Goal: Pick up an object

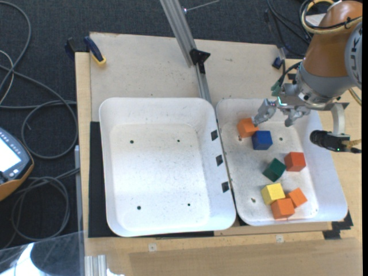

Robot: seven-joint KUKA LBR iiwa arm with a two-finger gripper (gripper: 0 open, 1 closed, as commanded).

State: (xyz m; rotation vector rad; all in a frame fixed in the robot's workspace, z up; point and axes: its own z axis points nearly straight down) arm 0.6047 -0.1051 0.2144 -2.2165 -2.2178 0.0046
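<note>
Gripper (279, 115) hovering, fingers apart, gripping nothing; risking clipping small orange cube (246, 127) against touching blue cube (261, 140).

A wooden bench (149, 68) stands on dark carpet (40, 16) strewn with black cables (23, 96).

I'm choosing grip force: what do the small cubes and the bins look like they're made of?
The blue cube and yellow cube look like painted wood or hard plastic: flat matte colour, crisp edges; which one is unclear. The right bin and left bin look like moulded white plastic: rounded corners, dark speckling.
</note>
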